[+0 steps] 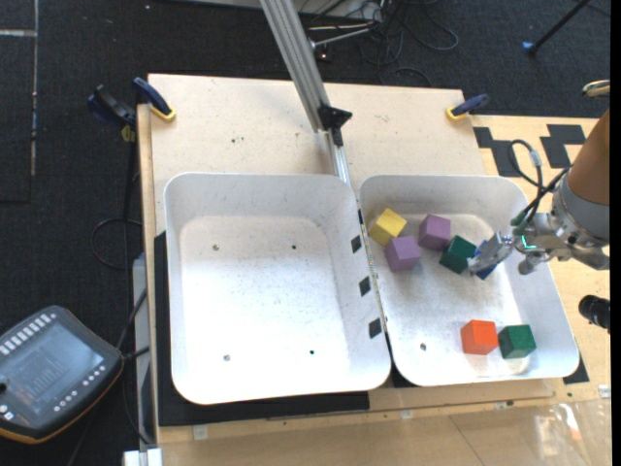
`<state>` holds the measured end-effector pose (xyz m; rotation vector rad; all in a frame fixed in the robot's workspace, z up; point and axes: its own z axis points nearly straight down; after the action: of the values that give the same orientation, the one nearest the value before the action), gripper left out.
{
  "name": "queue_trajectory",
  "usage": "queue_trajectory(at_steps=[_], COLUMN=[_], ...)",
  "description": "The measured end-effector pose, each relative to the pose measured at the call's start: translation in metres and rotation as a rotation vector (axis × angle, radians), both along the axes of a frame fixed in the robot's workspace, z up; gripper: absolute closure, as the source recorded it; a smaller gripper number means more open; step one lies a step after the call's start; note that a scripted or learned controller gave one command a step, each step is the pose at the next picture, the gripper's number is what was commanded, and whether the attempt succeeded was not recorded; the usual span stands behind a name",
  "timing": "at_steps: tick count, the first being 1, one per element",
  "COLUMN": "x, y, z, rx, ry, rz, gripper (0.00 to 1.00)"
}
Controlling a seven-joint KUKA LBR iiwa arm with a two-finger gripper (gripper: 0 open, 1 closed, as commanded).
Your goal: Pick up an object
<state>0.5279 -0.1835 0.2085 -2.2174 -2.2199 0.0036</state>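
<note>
My gripper (493,254) reaches into the right bin (543,304) from the right, low over its middle. A small blue object (483,269) shows right at the gripper's tip, partly hidden by it. A dark green cube (457,253) sits just left of the gripper, touching or nearly touching it. Further left lie two purple cubes (435,230) (403,252) and a yellow cube (388,225). An orange cube (478,337) and a green cube (517,340) rest side by side near the bin's front right corner.
The left bin (262,280) stands beside the right one, with a shared raised rim (367,270) between them. A slanted metal pole (296,51) rises from the back of the bench. A teach pendant (53,367) lies off the bench at front left.
</note>
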Motion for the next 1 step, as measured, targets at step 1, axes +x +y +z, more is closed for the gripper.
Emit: queue_trajectory(at_steps=[1], x=[0.0009], y=[-0.0002], z=[0.0022], rx=[-0.001], ry=[-0.004], rz=[-0.001], gripper=[0.0])
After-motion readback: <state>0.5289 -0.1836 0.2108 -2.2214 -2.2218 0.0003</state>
